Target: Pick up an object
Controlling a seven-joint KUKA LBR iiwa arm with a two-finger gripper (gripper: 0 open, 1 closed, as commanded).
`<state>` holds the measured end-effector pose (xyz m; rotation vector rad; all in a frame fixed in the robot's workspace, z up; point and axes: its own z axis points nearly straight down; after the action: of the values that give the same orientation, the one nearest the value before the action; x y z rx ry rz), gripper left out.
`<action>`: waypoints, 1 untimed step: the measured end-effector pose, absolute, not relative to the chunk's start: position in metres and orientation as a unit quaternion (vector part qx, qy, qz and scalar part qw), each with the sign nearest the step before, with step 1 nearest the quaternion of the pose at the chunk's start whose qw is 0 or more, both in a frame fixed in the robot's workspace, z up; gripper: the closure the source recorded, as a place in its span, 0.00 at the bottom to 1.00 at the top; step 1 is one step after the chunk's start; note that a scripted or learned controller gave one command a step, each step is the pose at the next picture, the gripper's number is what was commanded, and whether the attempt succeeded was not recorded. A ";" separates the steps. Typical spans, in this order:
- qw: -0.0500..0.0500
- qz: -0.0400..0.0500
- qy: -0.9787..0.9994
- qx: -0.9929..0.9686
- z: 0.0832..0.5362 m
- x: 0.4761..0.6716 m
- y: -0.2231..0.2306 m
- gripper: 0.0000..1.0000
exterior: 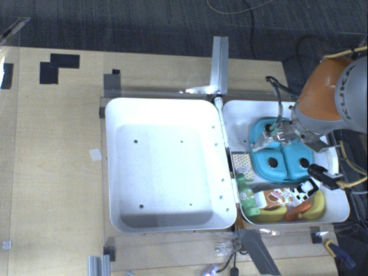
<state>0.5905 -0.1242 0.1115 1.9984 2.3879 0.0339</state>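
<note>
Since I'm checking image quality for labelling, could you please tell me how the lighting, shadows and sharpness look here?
Camera view: even, soft light; the left bin is bright white with a grey shadow along its near wall; the arm shades part of the right bin; the end effector over the blue object looks slightly blurred.

Two white bins sit on the desk [52,171]: the left bin [164,165] at nine o'clock and the right bin [339,211] at three o'clock. One turquoise object [282,160], one banana [287,213], one patterned packet [242,167].
</note>
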 end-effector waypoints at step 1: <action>0.002 0.002 0.790 0.613 0.186 0.584 -0.081 0.00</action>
<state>0.5845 -0.0807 0.1856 1.9233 2.4788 0.0048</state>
